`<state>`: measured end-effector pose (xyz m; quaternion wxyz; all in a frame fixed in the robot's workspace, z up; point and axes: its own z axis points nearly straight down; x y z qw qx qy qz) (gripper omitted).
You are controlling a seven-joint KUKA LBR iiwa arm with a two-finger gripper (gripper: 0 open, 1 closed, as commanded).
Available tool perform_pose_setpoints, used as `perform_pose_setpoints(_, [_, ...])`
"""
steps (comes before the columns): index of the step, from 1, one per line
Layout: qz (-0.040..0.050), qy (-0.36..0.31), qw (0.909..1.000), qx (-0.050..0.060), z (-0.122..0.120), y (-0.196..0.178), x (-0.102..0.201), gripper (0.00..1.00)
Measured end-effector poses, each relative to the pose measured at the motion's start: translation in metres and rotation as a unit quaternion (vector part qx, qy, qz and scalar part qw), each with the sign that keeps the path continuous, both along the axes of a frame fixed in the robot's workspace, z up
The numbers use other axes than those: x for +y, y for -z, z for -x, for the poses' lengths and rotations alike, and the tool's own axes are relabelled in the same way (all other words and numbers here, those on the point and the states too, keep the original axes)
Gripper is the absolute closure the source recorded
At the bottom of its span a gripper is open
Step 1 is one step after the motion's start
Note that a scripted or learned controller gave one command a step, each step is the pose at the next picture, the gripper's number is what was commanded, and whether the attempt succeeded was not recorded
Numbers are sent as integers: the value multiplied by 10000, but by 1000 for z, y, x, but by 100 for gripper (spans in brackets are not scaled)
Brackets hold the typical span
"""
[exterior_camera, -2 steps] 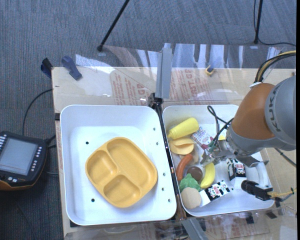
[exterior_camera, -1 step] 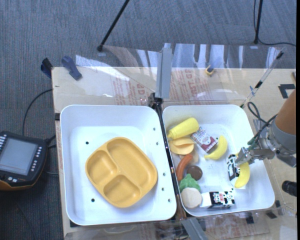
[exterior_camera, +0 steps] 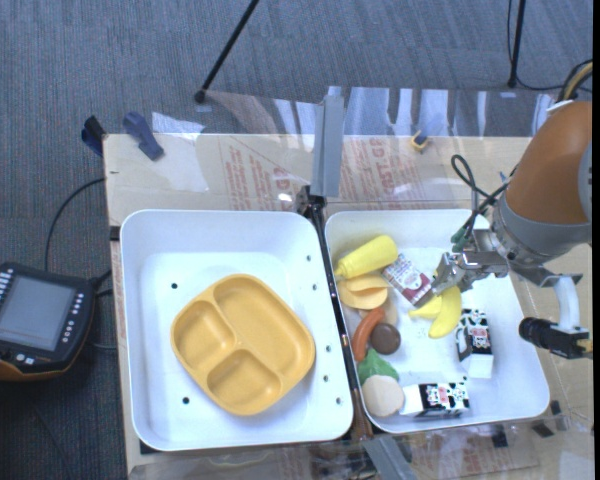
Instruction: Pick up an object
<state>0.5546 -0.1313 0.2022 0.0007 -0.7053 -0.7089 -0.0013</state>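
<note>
The grey arm with the orange band [exterior_camera: 558,168] reaches in from the right side and its two-finger gripper [exterior_camera: 450,276] is low over the right shallow white bin [exterior_camera: 525,388]. The gripper is just above a yellow banana-shaped toy [exterior_camera: 442,313], which lies near the middle of this bin, and it is close to a small dark red and white packet [exterior_camera: 408,279] on its left. I cannot tell if the tool is spread or pressed together, and I cannot see any object between its tips. In the same bin, a yellow bottle-shaped toy [exterior_camera: 367,256] lies at the upper left, with a pale orange flat slice [exterior_camera: 365,293] under it. Lower there is an orange carrot-like toy [exterior_camera: 368,330] touching a dark brown round piece [exterior_camera: 385,339], then a green leaf piece [exterior_camera: 378,367] and a beige round ball [exterior_camera: 384,397] at the bottom. Two small white cartons with black cow spots are there too: one stands beside the banana on its right [exterior_camera: 473,338], the other lies at the bottom edge [exterior_camera: 438,398]. The left shallow white bin [exterior_camera: 150,238] holds a yellow plastic plate with three compartments [exterior_camera: 242,343]. A handheld control pendant with a grey screen [exterior_camera: 30,318] lies on the floor at the left of the bench.
</note>
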Motion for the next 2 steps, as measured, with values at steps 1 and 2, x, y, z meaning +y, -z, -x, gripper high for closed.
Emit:
perform_pose_setpoints(1, [1, -942, 9955, 35, 34, 18, 13, 100])
perform_pose_setpoints(2, [9, -33, 10000, 22, 1, -2, 26, 100])
